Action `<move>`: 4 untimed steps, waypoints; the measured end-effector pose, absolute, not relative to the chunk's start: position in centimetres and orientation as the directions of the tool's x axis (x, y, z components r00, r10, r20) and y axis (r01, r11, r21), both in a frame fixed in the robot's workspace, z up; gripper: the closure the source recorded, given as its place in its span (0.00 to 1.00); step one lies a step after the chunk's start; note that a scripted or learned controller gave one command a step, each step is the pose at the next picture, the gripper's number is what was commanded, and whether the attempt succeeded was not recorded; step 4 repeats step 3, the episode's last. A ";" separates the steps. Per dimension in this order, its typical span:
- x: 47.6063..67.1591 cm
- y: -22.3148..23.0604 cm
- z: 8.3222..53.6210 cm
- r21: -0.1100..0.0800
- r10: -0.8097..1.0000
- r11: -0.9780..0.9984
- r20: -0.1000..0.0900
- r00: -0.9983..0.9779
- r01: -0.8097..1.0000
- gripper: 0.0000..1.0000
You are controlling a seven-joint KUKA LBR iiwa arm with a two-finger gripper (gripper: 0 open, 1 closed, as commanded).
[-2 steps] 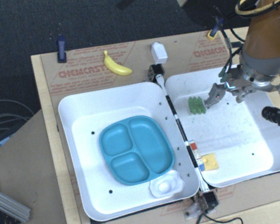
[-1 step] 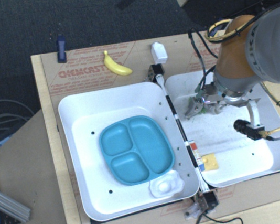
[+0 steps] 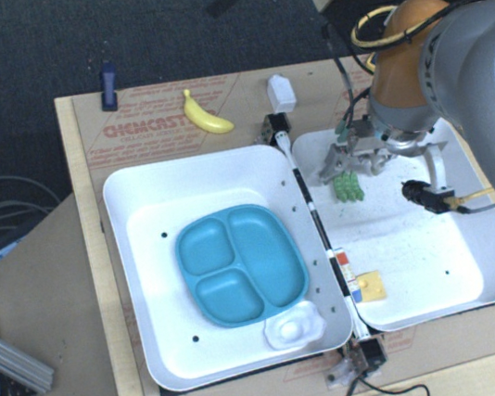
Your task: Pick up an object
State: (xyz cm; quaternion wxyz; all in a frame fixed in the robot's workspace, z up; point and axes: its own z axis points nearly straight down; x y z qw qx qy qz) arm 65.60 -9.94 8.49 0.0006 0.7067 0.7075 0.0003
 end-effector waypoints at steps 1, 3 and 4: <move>66.7 -10.2 8.5 0.002 1.000 0.001 -0.001 -0.001 1.000 0.00; 63.8 -9.6 9.5 0.000 1.000 -0.001 0.000 0.001 1.000 1.00; 63.8 -9.6 9.5 0.000 1.000 -0.001 0.000 0.001 1.000 1.00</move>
